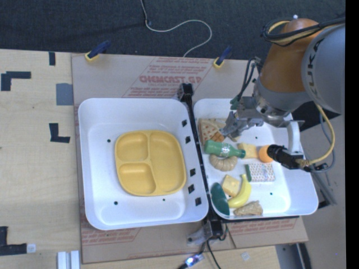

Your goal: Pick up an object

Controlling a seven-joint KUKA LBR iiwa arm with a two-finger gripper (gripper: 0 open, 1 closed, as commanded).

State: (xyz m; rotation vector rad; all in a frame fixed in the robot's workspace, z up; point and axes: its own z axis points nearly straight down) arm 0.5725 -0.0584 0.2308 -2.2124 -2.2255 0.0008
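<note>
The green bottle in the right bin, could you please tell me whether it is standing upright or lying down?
Lying down. The green bottle rests on its side among the food items in the right bin, its long axis running left-right.

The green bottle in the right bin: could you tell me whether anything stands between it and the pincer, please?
Nothing visible does. The pincer sits just above and right of the green bottle, over the waffle. The croissant touches the bottle's lower side, away from the approach.

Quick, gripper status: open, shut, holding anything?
Gripper: cannot be told. It hangs over the right bin, near the waffle and green bottle; nothing seen held.
</note>
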